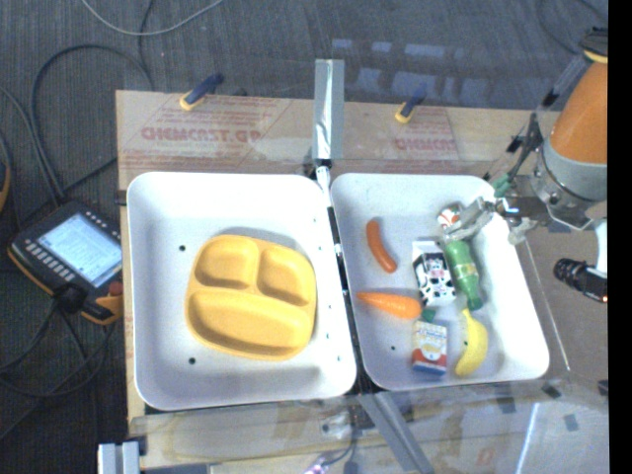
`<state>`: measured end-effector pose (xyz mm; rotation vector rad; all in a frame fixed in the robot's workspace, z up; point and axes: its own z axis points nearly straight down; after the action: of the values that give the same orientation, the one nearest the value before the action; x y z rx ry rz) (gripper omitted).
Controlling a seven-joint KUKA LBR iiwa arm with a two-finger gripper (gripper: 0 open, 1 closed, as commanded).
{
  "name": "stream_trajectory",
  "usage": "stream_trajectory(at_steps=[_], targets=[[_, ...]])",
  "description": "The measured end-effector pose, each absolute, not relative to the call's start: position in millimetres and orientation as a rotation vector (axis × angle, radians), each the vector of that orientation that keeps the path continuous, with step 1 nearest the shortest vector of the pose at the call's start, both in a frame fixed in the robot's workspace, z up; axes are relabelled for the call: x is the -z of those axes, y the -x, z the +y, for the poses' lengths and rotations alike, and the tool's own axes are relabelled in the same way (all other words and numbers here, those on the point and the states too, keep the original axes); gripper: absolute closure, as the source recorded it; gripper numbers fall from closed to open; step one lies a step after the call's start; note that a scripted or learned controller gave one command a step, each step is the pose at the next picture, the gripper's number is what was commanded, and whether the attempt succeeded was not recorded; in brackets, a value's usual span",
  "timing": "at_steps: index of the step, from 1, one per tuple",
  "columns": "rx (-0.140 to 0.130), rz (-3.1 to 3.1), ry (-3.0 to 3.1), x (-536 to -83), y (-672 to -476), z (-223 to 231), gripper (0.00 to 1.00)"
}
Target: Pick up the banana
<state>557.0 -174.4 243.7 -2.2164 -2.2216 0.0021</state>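
The light over my bench is even and quite bright, coming from above. The two white bins are almost washed out, with pale glare on their rims. The yellow tray throws a soft shadow toward 12 o'clock. The picture is a little soft everywhere. My arm at 3 o'clock is blurred and its orange is overexposed. At 6 o'clock a transparent sheet gives hazy reflections. The carpet is darker.

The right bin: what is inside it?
Inside the right bin: a banana, a green bottle, a carrot, a sausage and two small cartons. The gripper hangs over the far side, covering what lies under it.
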Motion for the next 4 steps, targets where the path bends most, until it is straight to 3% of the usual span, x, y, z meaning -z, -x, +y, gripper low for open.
stream_trajectory(at_steps=[1,2,3,4], targets=[[-0.001,-2.258,2.180,-191.8,-484.2,-184.8,0.00],[0.012,-2.335,2.096,-103.9,-486.9,-214.7,0.00],[0.030,-2.363,2.057,-94.4,-491.7,-216.1,0.00],[0.016,-2.377,2.073,-97.3,-491.9,-221.4,1.00]])
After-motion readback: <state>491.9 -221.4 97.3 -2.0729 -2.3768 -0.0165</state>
